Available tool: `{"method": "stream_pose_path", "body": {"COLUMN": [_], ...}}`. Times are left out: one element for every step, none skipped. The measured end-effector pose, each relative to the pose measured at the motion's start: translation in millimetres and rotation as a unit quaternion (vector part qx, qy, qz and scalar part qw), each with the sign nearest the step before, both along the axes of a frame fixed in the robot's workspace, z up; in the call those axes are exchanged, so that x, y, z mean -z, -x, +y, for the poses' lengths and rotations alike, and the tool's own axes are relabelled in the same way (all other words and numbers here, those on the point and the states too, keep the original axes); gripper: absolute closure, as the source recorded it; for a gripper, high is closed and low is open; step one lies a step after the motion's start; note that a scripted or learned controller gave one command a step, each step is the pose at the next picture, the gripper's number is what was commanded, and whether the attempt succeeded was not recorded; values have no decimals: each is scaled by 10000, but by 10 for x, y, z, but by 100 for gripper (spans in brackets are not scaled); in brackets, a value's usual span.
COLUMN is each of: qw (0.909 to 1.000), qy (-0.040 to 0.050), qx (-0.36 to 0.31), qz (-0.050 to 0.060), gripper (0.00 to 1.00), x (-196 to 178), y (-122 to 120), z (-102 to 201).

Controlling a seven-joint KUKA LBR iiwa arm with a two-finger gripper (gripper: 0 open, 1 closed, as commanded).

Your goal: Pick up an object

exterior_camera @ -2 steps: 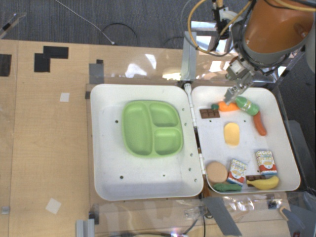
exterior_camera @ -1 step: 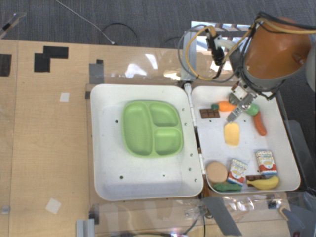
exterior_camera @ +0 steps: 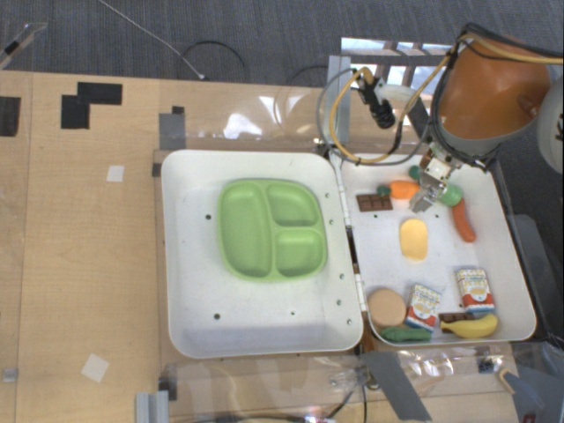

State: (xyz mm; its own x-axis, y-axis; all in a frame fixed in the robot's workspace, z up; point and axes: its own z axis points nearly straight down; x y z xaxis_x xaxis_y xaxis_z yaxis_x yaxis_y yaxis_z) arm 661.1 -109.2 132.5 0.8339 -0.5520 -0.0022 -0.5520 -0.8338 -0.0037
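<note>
Single fixed view, looking down on the light wooden bench [exterior_camera: 79,263]. Two shallow white plastic bins sit side by side.

Left bin [exterior_camera: 189,324]: holds a pale green plastic tray with three compartments [exterior_camera: 270,229], lying flat near the bin's middle.

Right bin [exterior_camera: 511,263]: holds the loose items.
- Far part: small brown chocolate-bar block [exterior_camera: 374,203], an orange toy carrot with green top [exterior_camera: 401,190] just right of it, a green toy piece [exterior_camera: 450,196], and an orange-red sausage-shaped toy [exterior_camera: 463,223] angled toward the near right.
- Middle: pale yellow rounded toy [exterior_camera: 413,239], lying apart from the others.
- Near part: round tan disc like a biscuit [exterior_camera: 386,307], a dark green flat piece [exterior_camera: 404,332] at the near wall, a small white carton with blue and orange print [exterior_camera: 424,304], a second, taller printed carton [exterior_camera: 473,290] to its right, and a yellow toy banana [exterior_camera: 471,327] along the near right edge.

Grey arm with orange band [exterior_camera: 480,91] reaches in from the far right. The tool [exterior_camera: 429,192] hangs over the far part of the right bin, between the carrot and the green piece, close to both. Fingers too small and blurred: cannot tell if apart or together, and nothing is visibly clamped between them.
</note>
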Motion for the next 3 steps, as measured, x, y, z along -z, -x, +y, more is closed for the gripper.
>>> {"method": "stream_pose_path", "body": {"qw": [9864,9821,9816], "qy": [22,33,8], "qx": [-1642,-1882,-1911], "qz": [-20,-22,53], "gripper": [100,100,100], "x": [-207,-327,477], "y": [-91,-51,-66], "z": [-427,-971,-559]}}
